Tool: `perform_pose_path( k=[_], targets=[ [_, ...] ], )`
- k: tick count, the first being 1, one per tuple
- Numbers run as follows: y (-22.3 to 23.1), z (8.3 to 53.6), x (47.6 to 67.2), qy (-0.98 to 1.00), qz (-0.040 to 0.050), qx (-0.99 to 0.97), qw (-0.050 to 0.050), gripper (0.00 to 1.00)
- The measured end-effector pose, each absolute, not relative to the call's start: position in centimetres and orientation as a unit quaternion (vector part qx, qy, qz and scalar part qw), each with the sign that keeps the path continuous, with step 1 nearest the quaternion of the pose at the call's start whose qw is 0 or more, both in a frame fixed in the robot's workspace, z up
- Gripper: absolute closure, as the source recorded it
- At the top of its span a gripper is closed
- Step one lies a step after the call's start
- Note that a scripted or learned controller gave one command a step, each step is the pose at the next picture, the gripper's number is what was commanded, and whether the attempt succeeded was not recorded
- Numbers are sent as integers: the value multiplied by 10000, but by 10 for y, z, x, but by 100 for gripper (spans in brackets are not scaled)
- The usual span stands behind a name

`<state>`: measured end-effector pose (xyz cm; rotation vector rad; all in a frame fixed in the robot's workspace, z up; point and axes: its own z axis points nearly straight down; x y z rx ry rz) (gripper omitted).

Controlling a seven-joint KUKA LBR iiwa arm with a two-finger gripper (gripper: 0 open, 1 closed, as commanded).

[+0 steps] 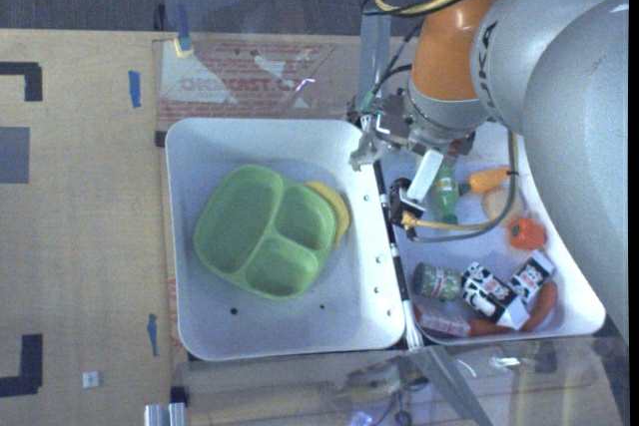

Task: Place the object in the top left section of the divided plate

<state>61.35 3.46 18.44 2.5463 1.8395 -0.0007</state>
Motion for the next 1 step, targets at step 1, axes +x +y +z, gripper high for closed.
perform_pose_path(
  k=[1],
  targets=[
    [35,194,614,5867,-3,8098,4,100]
  ],
)
